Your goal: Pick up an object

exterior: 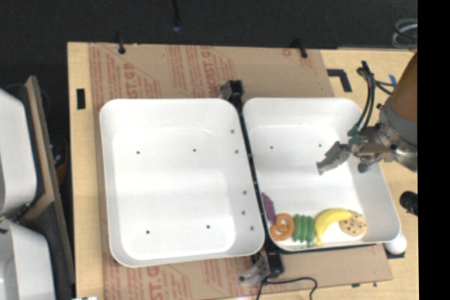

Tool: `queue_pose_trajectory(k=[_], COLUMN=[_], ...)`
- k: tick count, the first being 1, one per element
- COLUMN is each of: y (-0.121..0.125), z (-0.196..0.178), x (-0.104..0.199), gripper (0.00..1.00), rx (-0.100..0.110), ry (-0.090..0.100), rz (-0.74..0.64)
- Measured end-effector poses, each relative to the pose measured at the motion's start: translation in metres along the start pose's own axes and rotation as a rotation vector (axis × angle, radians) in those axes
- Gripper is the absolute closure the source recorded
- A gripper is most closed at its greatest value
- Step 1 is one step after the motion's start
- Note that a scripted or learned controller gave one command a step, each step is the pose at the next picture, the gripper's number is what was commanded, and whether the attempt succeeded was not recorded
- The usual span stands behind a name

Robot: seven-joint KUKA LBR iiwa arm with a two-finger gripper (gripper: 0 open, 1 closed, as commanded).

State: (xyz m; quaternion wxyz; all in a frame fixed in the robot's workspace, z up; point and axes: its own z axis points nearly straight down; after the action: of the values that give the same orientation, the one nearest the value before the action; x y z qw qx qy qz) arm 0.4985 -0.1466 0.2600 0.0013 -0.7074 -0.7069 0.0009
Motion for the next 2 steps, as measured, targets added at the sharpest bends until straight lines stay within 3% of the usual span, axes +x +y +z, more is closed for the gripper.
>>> queue_pose_trajectory(k=[1,2], y=[0.001,0.002], z=[-0.002,0.04], x=[0.0,0.001], gripper=[0.0,0.0], rx=[-0.004,0.0], ry=[-0.001,0.0], rz=[0.0,0.0])
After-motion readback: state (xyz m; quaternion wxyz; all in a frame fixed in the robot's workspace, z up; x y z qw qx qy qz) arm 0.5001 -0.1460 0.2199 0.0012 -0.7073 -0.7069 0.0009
